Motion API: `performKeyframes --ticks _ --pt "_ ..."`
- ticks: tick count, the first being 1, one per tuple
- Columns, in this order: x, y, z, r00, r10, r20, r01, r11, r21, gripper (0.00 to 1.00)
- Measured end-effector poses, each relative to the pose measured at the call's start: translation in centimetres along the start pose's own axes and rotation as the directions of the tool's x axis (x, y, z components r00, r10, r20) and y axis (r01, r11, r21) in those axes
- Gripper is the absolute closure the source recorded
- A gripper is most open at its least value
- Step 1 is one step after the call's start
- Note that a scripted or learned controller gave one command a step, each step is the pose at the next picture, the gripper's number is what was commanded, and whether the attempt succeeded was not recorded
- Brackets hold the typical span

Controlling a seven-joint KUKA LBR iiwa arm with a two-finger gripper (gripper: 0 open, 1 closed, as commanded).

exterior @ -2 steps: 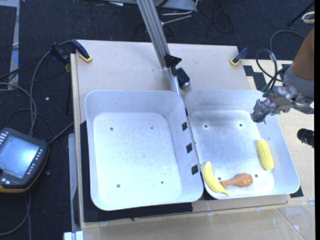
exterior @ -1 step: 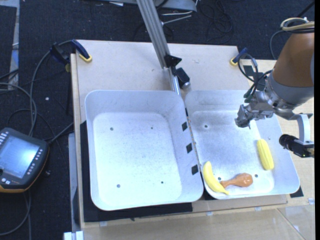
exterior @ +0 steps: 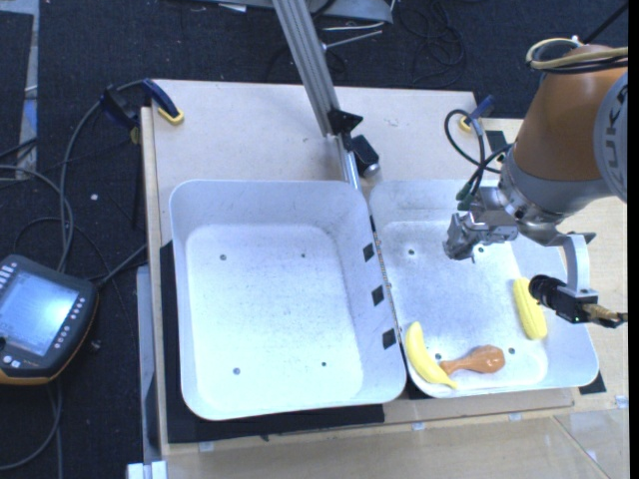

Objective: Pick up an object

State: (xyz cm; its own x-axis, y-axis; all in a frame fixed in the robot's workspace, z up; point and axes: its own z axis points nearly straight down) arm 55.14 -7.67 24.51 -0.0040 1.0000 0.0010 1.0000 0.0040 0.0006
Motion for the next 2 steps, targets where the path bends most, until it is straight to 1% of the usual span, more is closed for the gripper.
performKeyframes --ticks 1,2 --pt "5.3 -0.2 1.3 1.000 -0.001 0.000 0.001 1.000 0.001 1.00" --pt "11.2 -0.5 0.4 1.000 -0.002 0.000 0.002 1.000 0.000 1.00"
